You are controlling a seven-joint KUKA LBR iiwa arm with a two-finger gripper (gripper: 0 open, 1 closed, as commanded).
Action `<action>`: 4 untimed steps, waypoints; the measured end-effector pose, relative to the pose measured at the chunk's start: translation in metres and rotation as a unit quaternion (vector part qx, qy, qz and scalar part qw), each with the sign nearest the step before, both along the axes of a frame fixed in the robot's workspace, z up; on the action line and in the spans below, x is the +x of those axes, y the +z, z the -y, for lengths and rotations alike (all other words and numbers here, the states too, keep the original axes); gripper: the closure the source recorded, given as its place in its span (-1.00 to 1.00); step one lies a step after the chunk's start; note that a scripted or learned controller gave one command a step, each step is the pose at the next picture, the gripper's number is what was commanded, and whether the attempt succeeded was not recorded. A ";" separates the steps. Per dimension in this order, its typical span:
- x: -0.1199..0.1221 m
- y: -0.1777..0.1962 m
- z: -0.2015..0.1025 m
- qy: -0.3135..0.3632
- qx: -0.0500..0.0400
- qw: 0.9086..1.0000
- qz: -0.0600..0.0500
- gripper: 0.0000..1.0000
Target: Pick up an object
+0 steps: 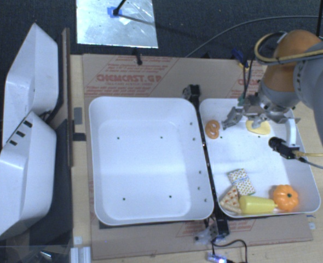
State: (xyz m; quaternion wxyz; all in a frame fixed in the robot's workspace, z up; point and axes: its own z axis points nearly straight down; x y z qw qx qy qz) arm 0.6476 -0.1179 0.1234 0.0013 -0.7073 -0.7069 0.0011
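We record the tabletop [150,67] bearing two shallow white bins side by side: the left bin [145,163] and the right bin [309,188], which holds every loose item. The arm [301,64] reaches in from the right over the far end of the right bin. Its end effector [234,116] hangs low near the bin's far left corner; we cannot tell whether it is spread or pressed together, and we see nothing pinched in it. The yellow block [255,204], near the bin's front wall, lies with its long axis left to right, well apart from the end effector. Touching its right end sits the orange pumpkin [285,197]. The flat pale-yellow piece [258,127] lies just right of the end effector; the small pretzel [212,128] lies just beside it, to its front left.
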 end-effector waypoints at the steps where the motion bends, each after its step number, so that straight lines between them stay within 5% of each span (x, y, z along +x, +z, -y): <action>1: 0.000 -0.041 0.000 0.000 0.000 1.000 0.001 -1.00; 2: 0.001 -0.028 0.000 0.000 0.000 1.000 0.003 1.00; 4: 0.013 0.061 -0.004 0.001 0.000 1.000 0.004 1.00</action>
